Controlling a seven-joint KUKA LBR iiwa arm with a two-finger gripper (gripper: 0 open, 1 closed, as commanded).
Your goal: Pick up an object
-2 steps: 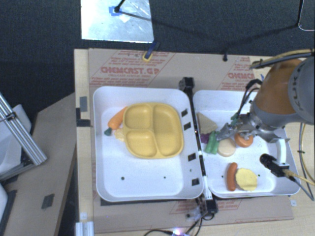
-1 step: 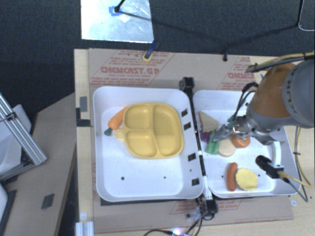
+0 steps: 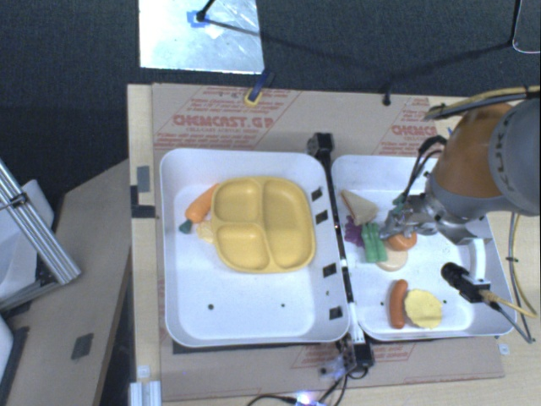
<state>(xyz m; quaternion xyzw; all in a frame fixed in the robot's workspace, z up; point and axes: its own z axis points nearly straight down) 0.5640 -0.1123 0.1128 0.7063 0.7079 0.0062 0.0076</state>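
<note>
My gripper (image 3: 401,225) hangs low in the right bin (image 3: 482,320), near its middle. Right under it lies an orange round piece (image 3: 403,243) on a beige disc (image 3: 391,261). A green stick (image 3: 373,245) and a purple piece (image 3: 353,233) lie just left of the gripper. A tan sandwich wedge (image 3: 359,205) rests further back left. Toward the front lie a red-orange sausage (image 3: 397,304) and a yellow piece (image 3: 423,309). Nothing shows between the fingers.
The left bin (image 3: 182,294) holds a yellow divided plate (image 3: 258,225) with an orange carrot (image 3: 199,204) at its left edge. A black clip strip (image 3: 334,227) joins the two bins. The arm's grey and orange body (image 3: 486,163) covers the right bin's back right.
</note>
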